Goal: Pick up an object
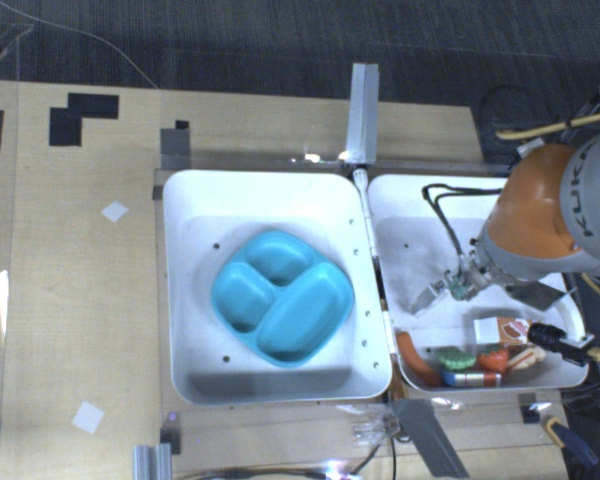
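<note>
From the overhead camera I see two white bins side by side on the bench. The left bin (190,268) carries a blue tray (282,296) with three compartments, sitting about in its middle. The right bin (405,218) carries the small stuff, all crowded along its near edge: an orange piece (416,356) curving up by the near-left corner, a green piece (456,359) beside it, a red piece (493,358) next along, a pen-like stick (468,377) lying against the near wall, and a white card (498,327) just behind them. I cannot make out exactly what each one is.

The gripper (442,290) hangs over the bare middle of the right bin, behind the clutter and apart from it. Its fingers (425,298) look parted, pointing toward the left wall, and I see nothing between them.

My guess is that these bits are all light, hard plastic, so weight is no worry, but they will be smooth and apt to skid or roll. The green or red piece looks the best target: rounded and chunky, taken across its middle from above. The stick lies too tight to the wall for fingers to straddle, and the card is too flat. The tray seems too broad, except by its rim.
</note>
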Controlling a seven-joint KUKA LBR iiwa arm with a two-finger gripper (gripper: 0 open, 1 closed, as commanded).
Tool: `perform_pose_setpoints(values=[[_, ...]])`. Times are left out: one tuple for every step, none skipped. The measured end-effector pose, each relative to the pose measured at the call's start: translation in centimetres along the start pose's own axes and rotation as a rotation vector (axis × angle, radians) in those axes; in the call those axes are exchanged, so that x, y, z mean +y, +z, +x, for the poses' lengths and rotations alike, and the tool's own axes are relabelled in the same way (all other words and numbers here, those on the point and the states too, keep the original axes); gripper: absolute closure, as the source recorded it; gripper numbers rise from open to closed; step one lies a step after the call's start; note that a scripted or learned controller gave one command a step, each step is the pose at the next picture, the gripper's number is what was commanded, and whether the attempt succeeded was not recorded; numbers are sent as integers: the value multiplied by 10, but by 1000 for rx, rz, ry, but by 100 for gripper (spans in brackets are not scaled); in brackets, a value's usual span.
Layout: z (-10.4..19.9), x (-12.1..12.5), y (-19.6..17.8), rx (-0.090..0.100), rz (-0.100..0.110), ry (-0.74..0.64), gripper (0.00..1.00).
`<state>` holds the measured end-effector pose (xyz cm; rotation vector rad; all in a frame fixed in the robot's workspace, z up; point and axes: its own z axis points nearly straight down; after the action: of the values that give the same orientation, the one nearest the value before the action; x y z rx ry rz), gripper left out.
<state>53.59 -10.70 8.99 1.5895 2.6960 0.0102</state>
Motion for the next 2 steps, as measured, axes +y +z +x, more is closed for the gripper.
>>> perform_pose_setpoints(values=[[-16,63,2,0,0,-122,0],[22,-40,-1,1,3,-230,0]])
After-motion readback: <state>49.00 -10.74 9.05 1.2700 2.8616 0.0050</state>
